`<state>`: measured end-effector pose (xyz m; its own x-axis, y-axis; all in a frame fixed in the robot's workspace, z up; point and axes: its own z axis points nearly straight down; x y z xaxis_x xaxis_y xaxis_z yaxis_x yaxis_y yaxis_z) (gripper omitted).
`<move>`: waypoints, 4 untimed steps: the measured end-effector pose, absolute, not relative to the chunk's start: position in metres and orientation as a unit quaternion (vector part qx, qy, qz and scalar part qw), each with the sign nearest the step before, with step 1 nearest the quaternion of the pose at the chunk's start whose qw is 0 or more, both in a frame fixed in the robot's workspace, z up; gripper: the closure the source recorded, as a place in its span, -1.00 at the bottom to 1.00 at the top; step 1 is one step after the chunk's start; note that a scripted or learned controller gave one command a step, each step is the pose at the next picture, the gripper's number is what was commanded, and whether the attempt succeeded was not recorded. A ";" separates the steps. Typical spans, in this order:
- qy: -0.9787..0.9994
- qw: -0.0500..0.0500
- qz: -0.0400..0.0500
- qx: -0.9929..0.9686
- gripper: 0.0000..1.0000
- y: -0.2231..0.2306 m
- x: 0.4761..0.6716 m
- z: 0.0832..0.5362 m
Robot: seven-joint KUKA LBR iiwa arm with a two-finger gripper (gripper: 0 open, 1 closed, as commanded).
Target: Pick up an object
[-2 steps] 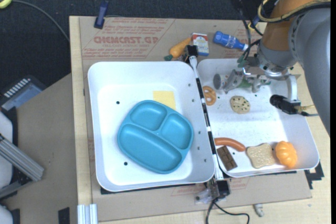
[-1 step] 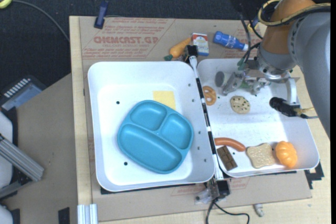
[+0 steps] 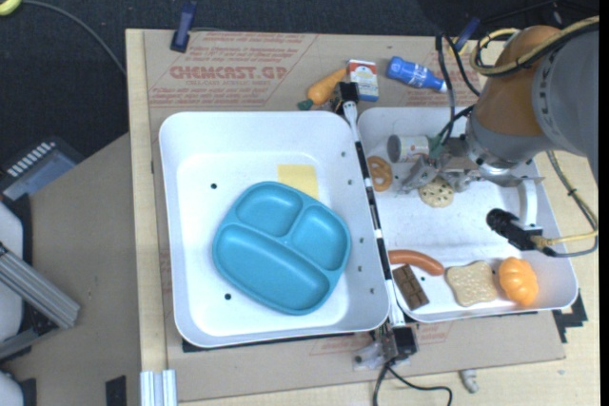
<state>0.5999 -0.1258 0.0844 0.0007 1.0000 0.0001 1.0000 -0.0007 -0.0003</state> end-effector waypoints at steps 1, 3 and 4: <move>-0.707 -0.003 -0.002 -0.707 1.00 -0.125 0.602 0.097; -0.707 -0.002 -0.001 -0.707 1.00 -0.090 0.565 0.186; -0.707 -0.001 0.000 -0.707 1.00 -0.101 0.598 0.160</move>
